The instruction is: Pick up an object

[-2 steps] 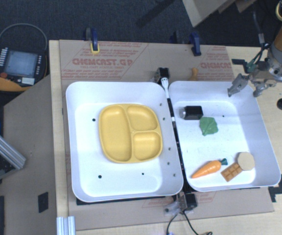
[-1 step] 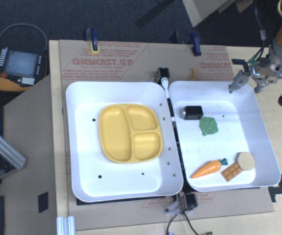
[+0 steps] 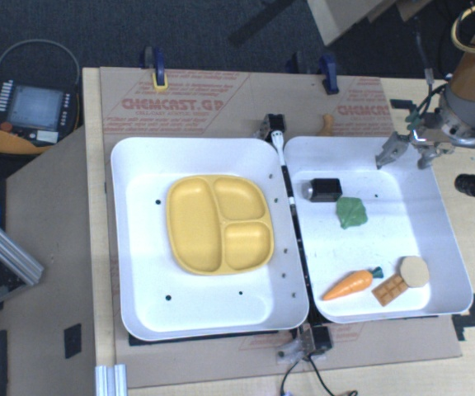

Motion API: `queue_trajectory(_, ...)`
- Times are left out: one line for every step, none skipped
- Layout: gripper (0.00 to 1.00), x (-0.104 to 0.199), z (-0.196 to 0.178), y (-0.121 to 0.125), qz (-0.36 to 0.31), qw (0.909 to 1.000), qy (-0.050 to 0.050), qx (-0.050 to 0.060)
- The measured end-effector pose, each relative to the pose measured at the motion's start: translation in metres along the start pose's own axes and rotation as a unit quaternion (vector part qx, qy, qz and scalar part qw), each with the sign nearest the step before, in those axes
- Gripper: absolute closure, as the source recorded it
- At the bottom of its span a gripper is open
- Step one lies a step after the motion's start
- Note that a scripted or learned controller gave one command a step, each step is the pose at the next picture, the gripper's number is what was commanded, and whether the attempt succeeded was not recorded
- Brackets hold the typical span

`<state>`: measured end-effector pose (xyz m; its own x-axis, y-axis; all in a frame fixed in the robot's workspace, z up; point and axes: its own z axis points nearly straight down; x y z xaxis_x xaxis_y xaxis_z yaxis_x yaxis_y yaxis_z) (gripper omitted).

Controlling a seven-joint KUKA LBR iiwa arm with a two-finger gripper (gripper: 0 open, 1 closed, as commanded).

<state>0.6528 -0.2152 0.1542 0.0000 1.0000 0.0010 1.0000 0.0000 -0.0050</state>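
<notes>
The left bin (image 3: 138,246) holds a yellow divided plate (image 3: 219,223). The right bin (image 3: 444,221) holds a carrot (image 3: 349,284), green lump (image 3: 352,212), black block (image 3: 325,190) and biscuit (image 3: 390,289). Above its far edge, the gripper (image 3: 408,153) hangs spread wide and empty; nothing is picked yet.

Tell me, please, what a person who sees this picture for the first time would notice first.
The eye likely goes first to the big yellow divided plate in the middle of the left bin. Next comes the right bin, where an orange carrot lies near the front beside a brown and cream piece, with a green lump and a black block further back. The pincer hangs open above that bin's far right corner, holding nothing.
</notes>
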Motion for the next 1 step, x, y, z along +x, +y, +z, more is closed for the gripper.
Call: queue_trajectory(0.00,-0.0015,0.0566,0.0092,-0.001,1.0000,0.001,0.000)
